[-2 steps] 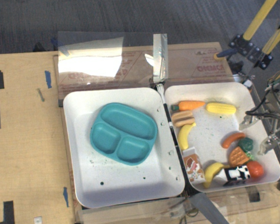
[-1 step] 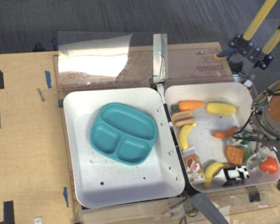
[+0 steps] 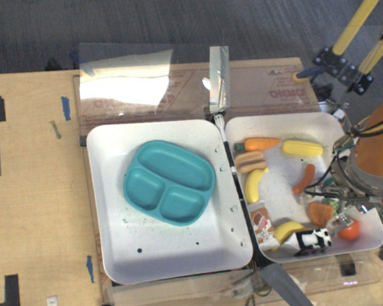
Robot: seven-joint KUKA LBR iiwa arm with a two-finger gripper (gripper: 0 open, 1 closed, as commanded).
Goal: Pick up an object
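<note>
Arm w/ orange band sits at right edge of frame, gripper [image 3: 342, 218] low over lower right corner of the right bin [image 3: 278, 124]. Can't tell claw state; cables and wrist hide it, nothing seen held. Just beside it: orange-brown piece [image 3: 320, 211], red tomato-like item [image 3: 350, 230], black-and-white cow toy [image 3: 314, 239]. Further left: bananas [image 3: 253, 185] and [image 3: 287, 230], hot dog [image 3: 250, 160], carrot [image 3: 262, 143], corn [image 3: 303, 148], red sausage [image 3: 304, 178]. Left bin [image 3: 108, 188] holds teal divided plate [image 3: 170, 182]. Step looks like approach/descent onto a pick in that corner. Next: centre over one item, close, lift straight; crowding near bin wall could spoil grasp.
</note>
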